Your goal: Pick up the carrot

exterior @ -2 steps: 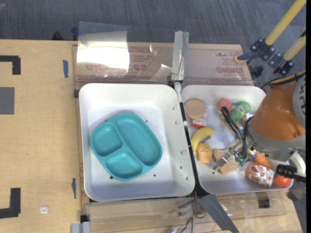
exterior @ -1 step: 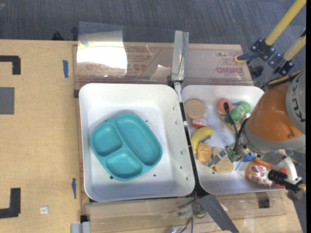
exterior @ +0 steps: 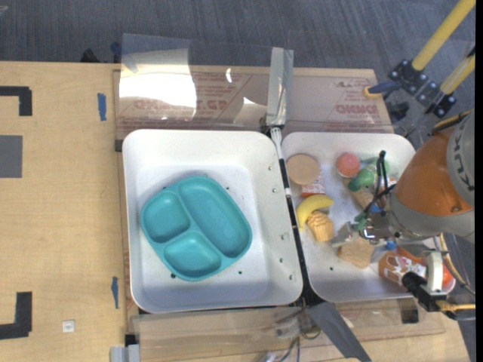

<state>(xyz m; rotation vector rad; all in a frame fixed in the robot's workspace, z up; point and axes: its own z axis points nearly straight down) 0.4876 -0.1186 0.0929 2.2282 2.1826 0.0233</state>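
Down at the near edge of the right bin there's a red-orange packet by the arm's base, and a tan bread-like piece just beside it. The gripper hangs low over the right bin's clutter, right above that tan piece; whether its jaws are open or shut I cannot tell from here. Just left sits a little ice-cream cone toy touching a banana. In the left bin, a teal divided plate lies tilted. Further back on the right: a green item, a red round fruit, a brown disc. The carrot itself I can't pick out with certainty among this pile.
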